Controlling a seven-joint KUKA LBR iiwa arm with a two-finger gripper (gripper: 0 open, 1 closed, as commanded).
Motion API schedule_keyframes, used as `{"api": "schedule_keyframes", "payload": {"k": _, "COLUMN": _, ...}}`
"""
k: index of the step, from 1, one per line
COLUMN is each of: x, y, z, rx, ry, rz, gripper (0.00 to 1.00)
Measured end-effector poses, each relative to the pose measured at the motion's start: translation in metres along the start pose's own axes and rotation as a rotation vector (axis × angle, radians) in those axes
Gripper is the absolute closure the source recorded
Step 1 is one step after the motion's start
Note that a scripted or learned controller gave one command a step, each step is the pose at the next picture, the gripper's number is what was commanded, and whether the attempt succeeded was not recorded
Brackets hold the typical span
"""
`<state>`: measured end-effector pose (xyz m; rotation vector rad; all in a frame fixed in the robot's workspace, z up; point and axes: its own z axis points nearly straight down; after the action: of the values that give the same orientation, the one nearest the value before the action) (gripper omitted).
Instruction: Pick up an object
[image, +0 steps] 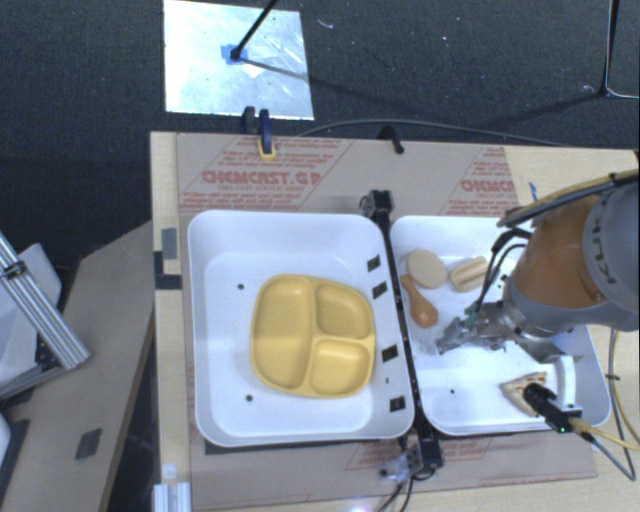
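The right bin (470, 405) holds several small objects. A round tan piece (425, 267) and a pale bread-like piece (467, 273) lie near its far edge. A brown spoon-shaped piece (419, 303) lies just below them by the left wall. A tan wedge (522, 388) rests near the front right. My gripper (457, 336) hangs low over the middle of this bin, just right of and below the brown piece and apart from it. Nothing shows in its grasp.
The left bin (215, 300) holds a yellow divided plate (311, 335). A black divider with clips (398, 320) runs between the bins. The arm's orange band (558, 255) covers the right bin's far right part. A white and black fixture (556, 392) sits beside the wedge.
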<state>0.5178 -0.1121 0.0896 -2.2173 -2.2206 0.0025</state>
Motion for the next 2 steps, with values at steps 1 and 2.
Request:
{"api": "schedule_keyframes", "payload": {"k": 1, "x": -0.001, "y": 0.002, "z": -0.013, "rx": -0.006, "ry": -0.001, "rz": -0.001, "gripper": 1.0}}
{"api": "schedule_keyframes", "payload": {"k": 2, "x": 0.001, "y": 0.005, "z": -0.056, "rx": -0.008, "ry": -0.002, "rz": -0.002, "gripper": 1.0}}
